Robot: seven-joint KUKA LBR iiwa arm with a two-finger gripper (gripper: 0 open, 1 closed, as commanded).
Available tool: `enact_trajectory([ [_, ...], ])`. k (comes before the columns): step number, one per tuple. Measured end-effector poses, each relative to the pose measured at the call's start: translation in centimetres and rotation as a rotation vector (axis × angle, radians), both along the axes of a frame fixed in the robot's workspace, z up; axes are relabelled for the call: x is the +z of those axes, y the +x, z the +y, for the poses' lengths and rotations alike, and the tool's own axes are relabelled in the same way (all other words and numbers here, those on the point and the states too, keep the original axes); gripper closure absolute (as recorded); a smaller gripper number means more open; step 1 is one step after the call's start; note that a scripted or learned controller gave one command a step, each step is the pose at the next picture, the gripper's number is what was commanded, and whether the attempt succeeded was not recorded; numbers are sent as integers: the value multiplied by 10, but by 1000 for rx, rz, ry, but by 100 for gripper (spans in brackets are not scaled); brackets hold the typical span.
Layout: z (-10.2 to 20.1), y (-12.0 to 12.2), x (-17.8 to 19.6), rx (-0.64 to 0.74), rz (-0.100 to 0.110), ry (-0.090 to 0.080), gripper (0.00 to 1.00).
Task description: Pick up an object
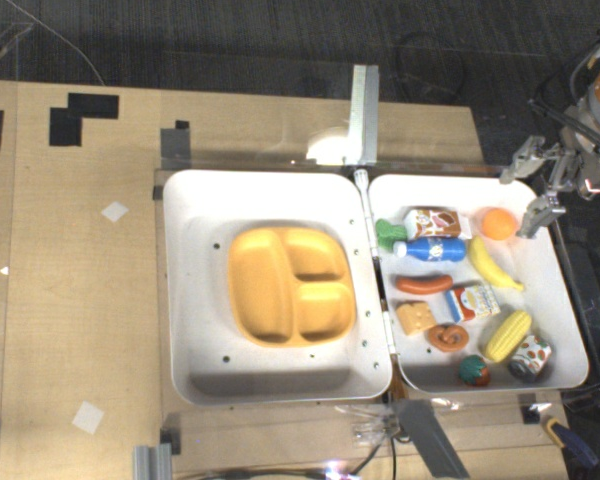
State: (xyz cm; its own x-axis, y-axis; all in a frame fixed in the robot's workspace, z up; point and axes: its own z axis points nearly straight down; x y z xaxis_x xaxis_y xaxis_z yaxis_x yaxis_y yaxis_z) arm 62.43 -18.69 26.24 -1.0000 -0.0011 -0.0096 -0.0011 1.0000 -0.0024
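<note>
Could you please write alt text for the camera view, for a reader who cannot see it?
The gripper hovers open over the right bin's far right corner, holding nothing, near an orange ball among toy foods. The left bin holds a yellow divided tray.

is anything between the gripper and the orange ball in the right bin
Nothing visible. The gripper hangs at the far right corner of the right white bin, and the round orange ball lies just to its left with bare bin floor between them. The yellow banana lies nearer the camera, off that line.
</note>
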Motion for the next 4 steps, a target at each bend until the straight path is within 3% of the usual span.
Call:
enact_trajectory([
  [1, -16, 45, -117, -93, 9, 5, 0],
  [2, -19, -21, -169, -133, -12, -1, 0],
  [3, -18, -21, -159, -602, -1, 6, 0],
  [4, -5, -23, -66, -611, -11, 7, 0],
])
